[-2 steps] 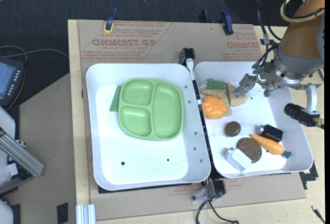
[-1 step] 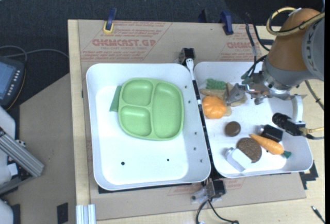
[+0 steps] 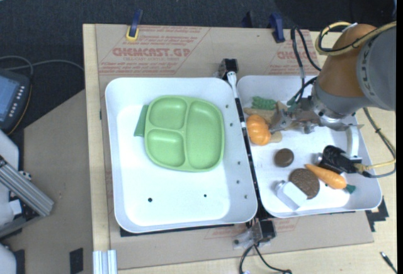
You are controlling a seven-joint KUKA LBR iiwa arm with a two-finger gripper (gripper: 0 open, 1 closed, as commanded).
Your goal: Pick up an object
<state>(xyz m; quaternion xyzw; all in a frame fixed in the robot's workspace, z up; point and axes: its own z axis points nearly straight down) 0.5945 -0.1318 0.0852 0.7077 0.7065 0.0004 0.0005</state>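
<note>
The arm's pincer is hanging low over the right-hand bin, its tip sitting just beside an orange toy fruit, the likeliest target. The pick is looking not yet made, with every item lying on a bin floor (how far the pincer is standing open cannot be told from this angle). Closing on a thing and lifting it are, by this evidence, what is left. Six items are lying around the pincer, one of each: the orange fruit at its tip, a green leafy piece just beyond it, a small brown round near on the camera side, and farther that way a larger brown disc, a white block and a carrot. Well apart, past the fruit, one green divided plate is resting in the second bin.
</note>
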